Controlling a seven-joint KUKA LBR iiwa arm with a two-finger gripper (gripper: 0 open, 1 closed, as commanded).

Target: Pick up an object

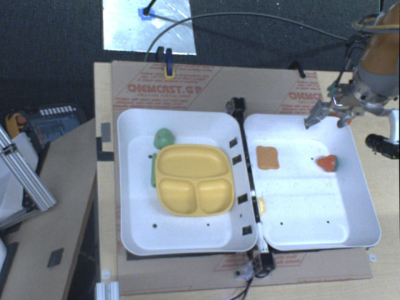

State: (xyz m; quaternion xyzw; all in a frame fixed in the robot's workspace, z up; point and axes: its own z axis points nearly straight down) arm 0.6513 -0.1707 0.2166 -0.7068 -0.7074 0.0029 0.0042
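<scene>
Red "CHEMCAST" lettering [164, 88] on board under bins, gripper [329, 119] spread open, empty, above right bin [312, 230], strawberry [327, 162] below it

Two bins side by side, a tray [190, 186] in the left bin [134, 230], a flat square [267, 157] and a small toy [327, 163] in the right bin [325, 230], gripper [328, 117] above its far edge.

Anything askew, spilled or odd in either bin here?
Mostly tidy. One oddity: a small yellow piece sits wedged at the seam between the bins, on the right bin's left edge. The yellow divided tray also lies over a green object, covering part of it.
</scene>
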